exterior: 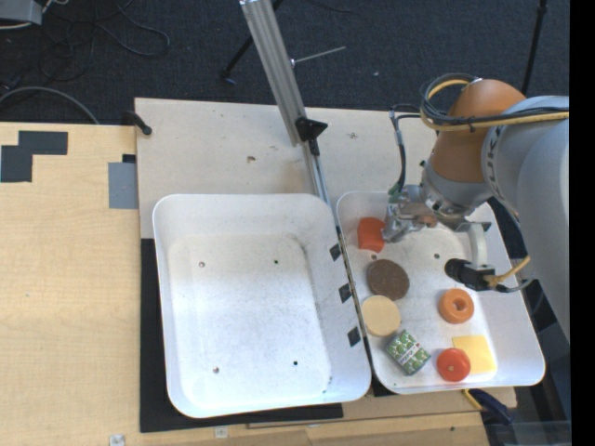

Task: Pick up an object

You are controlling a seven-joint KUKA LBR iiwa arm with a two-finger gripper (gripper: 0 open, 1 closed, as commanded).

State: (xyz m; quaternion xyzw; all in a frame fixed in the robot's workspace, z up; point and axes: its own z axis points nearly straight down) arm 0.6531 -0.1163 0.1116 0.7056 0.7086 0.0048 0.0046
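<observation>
Gripper [398, 223] beside orange block [371, 234], near right bin's [521, 360] far-left corner

The pale wooden table [65, 277] carries two shallow white bins side by side, the left bin [244, 305] and right bin [521, 365], apparently resting on a black mat [149, 342].

- fingers of gripper [398, 223] too small and dark to read against wrist housing.
- right side of arm [535, 170] cut off at frame edge.
- far wall of right bin [521, 360] hidden under wrist.
- label on small green packet [407, 351] too small to read.
</observation>
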